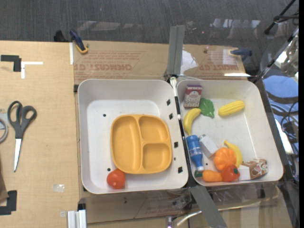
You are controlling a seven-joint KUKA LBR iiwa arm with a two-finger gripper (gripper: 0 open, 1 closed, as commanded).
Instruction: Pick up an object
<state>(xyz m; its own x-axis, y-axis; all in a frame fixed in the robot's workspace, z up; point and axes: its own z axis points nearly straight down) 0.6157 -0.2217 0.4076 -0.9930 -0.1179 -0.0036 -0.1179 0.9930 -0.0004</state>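
scissors (19, 127): far left of the divided plate, flat on the wooden bench top, outside both bins; black loop handles, steel blades pointing down-frame. Not a pick item, I'd say.
left bin (90, 141): shallow white plastic, rounded corners, smooth and slightly speckled floor; holds the plate and one tomato.
tomato (116, 179): just off the plate's lower-left corner, touching or nearly touching its rim; red, round, glossy, likely plastic toy. Free on three sides, so the easiest pick here.
divided plate (141, 143): landmark, centre of left bin; yellow-orange plastic, three compartments, rounded-square, lying flat. Low rim, poor to pinch.
right bin (256, 122): right of the plate, butted against the left bin's wall; same white plastic, holds the toy food.
small carton (193, 95): up and right of the plate, upright, red and white, boxy.
banana (190, 119): right of the plate, near the shared wall; yellow, curved, smooth; green leafy piece beside it.
blue bottle (194, 151): right of the plate, lying down, cylindrical.
corn cob (230, 108): further right, lying alone, yellow, ridged; good open target.
pile: far right and below the plate, orange pepper (223, 157), carrot, red piece, brown wrapped item touching; crowded, risky grab.
gripper: finger state cannot be told.
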